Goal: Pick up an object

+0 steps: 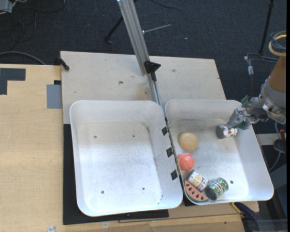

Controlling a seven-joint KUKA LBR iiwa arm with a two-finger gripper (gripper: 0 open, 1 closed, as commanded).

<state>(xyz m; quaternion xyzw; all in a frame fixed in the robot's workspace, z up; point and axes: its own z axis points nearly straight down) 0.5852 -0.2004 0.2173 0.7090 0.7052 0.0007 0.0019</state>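
Hand (235, 122) grips a small can (225, 131) above the right bin (261, 175)

The gripper (233, 124) hangs over the far right side of the right bin (261, 178). A small can (225, 131) sits right at its tip, tipped on its side. To the gripper's left lies a tan round thing (188, 140). Nearer the front from there are a red ball (186, 161), a little jar (197, 180), a green can (216, 187) and a watermelon slice (195, 194). The left bin (82, 129) is much farther left.
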